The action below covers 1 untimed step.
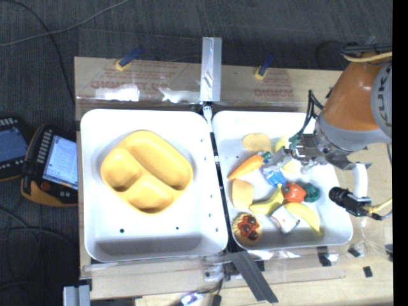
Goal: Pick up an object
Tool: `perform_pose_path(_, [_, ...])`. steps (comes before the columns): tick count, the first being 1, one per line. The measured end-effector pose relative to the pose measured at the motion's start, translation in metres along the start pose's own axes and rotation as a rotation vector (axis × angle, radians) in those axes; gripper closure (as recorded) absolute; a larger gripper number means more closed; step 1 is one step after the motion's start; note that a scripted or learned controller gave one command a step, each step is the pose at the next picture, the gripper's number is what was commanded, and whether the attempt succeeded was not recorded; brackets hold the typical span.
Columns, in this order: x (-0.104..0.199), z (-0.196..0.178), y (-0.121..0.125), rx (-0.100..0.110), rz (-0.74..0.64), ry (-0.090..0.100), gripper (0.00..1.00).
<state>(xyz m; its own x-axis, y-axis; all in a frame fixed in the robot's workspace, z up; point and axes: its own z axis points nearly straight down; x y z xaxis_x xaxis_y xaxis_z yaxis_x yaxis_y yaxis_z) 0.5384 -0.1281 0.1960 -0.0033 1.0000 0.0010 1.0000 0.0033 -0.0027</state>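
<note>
A: Where's the gripper rn?

B: Right bin, upper middle of it, low over the pile. Arm comes in from frame right, orange band above the wrist. Fingers are buried in clutter, so can't tell if they're spread or pressed together, and I see nothing clearly pinched.

A: What's under it?

B: A blue piece, touching or just beside the tip. Carrot to its left, lying tilted. Tomato just below, w/ a green bit on its right. Bananas lower right of the bin, a white cup between them, a dark round thing at lower left.

A: And the left bin?

B: One big yellow lumpy thing, mid-bin. Too broad for two fingers, prob.

A: So what's the best pick?

B: My guess: carrot. Looks like light hard plastic, stiff, prob a bit slick. Take it across the thick middle, not the taper, or it'll squirt out. Tomato is round and smooth, so it rolls. Blue piece is closest but small & wedged among neighbours, so risk of a nudge w/o a hold.

A: Anything fragile?

B: Doubt it. All toy food, by the look.
</note>
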Motion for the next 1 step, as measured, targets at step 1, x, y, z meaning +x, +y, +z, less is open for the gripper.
perform_pose_path(1, [-0.0328,-0.0246,-0.0045,-0.001,-0.17,-0.003,0.0])
